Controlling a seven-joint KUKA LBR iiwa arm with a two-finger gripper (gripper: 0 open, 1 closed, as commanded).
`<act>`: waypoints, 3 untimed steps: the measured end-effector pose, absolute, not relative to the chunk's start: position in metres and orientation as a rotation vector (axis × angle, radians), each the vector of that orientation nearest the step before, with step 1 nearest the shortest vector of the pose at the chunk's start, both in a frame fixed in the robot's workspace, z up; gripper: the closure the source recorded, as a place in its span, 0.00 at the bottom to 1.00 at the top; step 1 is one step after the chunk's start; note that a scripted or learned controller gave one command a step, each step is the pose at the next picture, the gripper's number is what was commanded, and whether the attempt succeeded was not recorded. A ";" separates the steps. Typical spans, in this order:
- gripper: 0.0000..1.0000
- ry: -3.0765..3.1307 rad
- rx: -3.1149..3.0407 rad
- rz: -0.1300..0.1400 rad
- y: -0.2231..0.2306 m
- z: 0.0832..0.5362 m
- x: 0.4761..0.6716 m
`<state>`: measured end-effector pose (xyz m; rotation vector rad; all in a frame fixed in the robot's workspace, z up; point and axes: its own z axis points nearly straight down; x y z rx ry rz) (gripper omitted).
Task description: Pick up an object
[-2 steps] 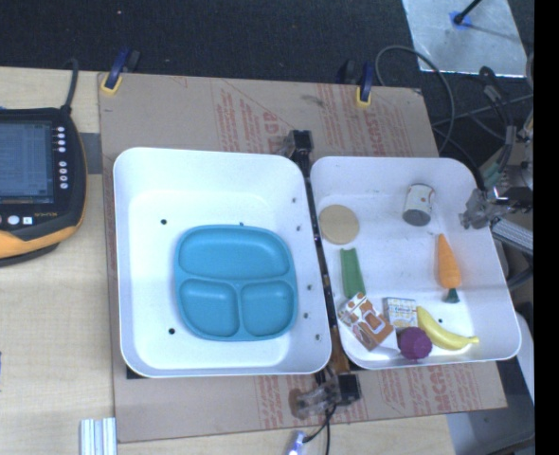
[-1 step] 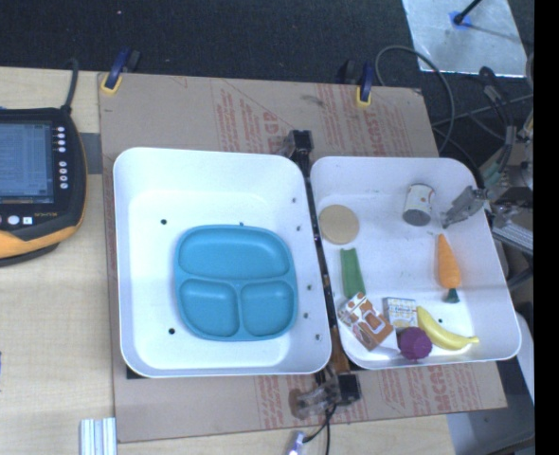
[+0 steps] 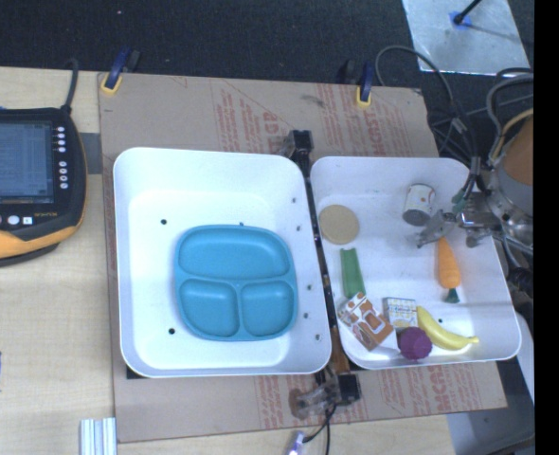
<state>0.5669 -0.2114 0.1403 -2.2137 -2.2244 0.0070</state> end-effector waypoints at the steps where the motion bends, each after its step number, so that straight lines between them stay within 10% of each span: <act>1: 0.00 -2.226 -2.217 0.000 -0.212 0.205 0.657; 2: 0.00 -2.225 -2.215 0.006 -0.207 0.171 0.635; 3: 0.00 -2.226 -2.215 0.001 -0.181 0.186 0.656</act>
